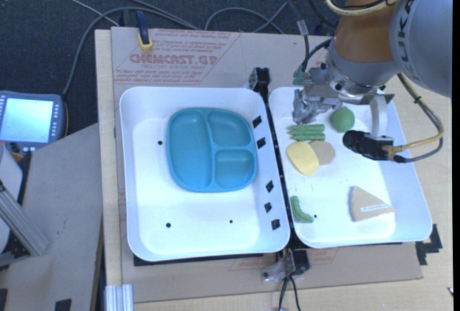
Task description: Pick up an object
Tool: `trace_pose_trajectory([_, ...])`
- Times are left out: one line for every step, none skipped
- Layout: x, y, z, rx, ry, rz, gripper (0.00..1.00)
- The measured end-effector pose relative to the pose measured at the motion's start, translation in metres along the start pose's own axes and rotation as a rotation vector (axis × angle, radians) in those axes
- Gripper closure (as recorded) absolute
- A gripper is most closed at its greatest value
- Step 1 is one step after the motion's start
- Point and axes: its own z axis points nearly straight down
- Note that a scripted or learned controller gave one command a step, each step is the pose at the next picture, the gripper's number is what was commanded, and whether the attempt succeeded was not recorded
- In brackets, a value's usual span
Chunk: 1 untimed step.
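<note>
green bean pod (307, 131) lies in the right bin (410, 227), and the gripper (307, 110) hovers right above it, nothing visibly between its fingers; open or clenched, can't tell from here. just beside sit a green ball (343, 118), yellow piece (302, 157) and tan wedge (369, 204). left bin (144, 230) holds a blue divided tray (212, 149).

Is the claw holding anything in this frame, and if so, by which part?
Cannot be told. The claw sits low in the right bin, just above the green bean pod, with no object visibly gripped.
</note>
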Motion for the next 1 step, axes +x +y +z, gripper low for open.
trace_pose_trajectory([0.0487, 0.0056, -0.0026, 0.001, 0.000, 0.002, 1.00])
